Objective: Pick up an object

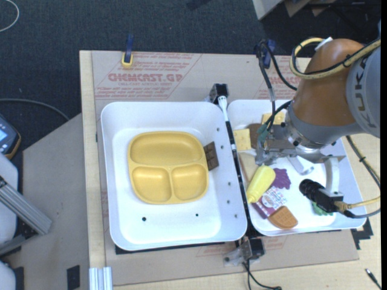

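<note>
Gripper hovering just above the yellow bottle
Bottle lying lengthwise toward the right bin's near edge; grip state I cannot tell

You're looking at a glossy white plastic left bin, and in it a mustard-yellow three-compartment plastic tray with a small dark brown block at its edge. The white right bin carries a bright yellow bottle-shaped toy, a purple clump, a purple-and-white printed packet and an orange-brown rounded piece. Your grey arm with its orange band hangs over them. The tan cardboard-covered table shows red printed lettering, and the dark grey floor surrounds it.
</note>
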{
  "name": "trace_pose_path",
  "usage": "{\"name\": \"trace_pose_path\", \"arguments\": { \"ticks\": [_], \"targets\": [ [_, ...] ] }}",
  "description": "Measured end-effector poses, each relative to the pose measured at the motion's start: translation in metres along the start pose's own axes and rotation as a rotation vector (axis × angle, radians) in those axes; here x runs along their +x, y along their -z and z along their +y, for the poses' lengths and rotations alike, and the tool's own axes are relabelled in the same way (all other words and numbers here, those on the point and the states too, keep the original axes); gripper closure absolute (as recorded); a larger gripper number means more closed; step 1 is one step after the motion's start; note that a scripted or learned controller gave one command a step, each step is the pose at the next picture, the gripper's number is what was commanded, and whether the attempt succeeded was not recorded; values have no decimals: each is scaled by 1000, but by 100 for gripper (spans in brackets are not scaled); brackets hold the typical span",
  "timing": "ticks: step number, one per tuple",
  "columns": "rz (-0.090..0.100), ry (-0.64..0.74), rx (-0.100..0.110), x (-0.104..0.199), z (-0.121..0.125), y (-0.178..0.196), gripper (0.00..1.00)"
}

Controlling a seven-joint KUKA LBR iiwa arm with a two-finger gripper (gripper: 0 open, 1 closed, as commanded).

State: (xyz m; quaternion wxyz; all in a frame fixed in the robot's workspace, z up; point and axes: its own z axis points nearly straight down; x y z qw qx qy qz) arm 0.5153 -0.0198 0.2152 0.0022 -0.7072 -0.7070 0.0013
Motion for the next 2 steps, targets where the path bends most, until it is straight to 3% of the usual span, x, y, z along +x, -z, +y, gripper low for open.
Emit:
{"name": "trace_pose_path", "arguments": {
  "ticks": [1, 2],
  "targets": [
    [-2, 0, -8, -2, 4, 15, 100],
    [-1, -1, -1, -7, -4, 3, 100]
  ]
}}
